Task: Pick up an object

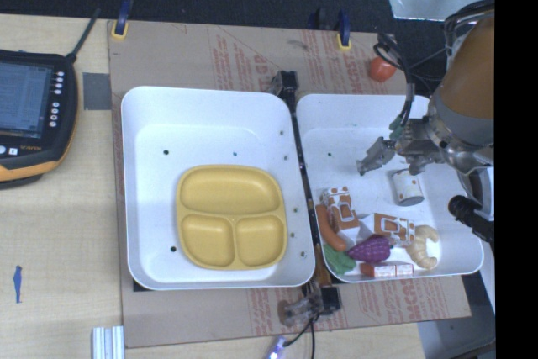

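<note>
The gripper (376,157) hangs open and empty above the right bin (336,118) — well apart from the toys. Its likeliest miss is closing on bare floor — or nudging the grey cylinder (408,188) away.

Arm (469,80) cut off at right edge, toy pile (378,240) too jumbled to identify, handheld screen (34,113) cropped at left

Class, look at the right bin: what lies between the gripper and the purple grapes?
In the camera view, a small grey cylinder lies between the gripper and the purple grapes, with bare white bin floor around it.
</note>
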Motion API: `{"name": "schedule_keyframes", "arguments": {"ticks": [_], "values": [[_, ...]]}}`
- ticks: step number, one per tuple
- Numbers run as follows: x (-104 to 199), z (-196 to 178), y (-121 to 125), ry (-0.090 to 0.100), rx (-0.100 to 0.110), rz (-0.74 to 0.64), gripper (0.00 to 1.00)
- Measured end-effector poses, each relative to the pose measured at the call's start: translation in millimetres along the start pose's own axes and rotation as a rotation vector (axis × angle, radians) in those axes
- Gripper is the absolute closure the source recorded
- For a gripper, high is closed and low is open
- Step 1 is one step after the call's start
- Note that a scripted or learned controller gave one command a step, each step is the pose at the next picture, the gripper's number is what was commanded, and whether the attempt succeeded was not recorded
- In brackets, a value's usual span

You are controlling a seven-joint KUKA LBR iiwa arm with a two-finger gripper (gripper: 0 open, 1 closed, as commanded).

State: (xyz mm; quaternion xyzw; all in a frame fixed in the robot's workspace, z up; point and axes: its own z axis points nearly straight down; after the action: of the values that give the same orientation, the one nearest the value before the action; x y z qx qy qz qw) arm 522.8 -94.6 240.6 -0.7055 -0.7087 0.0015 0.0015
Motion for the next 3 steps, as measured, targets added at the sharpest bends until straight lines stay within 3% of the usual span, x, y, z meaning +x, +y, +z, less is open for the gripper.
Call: {"name": "schedule_keyframes", "arguments": {"ticks": [1,2,3], "values": [[-1.6,95.4,-2.7,0.000,0.002,0.000,0.00],[98.1,48.4,69.1,0.000,-0.001,-0.001,0.00],[9.8,49.1,-3.7,-0.002,0.000,0.002,0.00]]}}
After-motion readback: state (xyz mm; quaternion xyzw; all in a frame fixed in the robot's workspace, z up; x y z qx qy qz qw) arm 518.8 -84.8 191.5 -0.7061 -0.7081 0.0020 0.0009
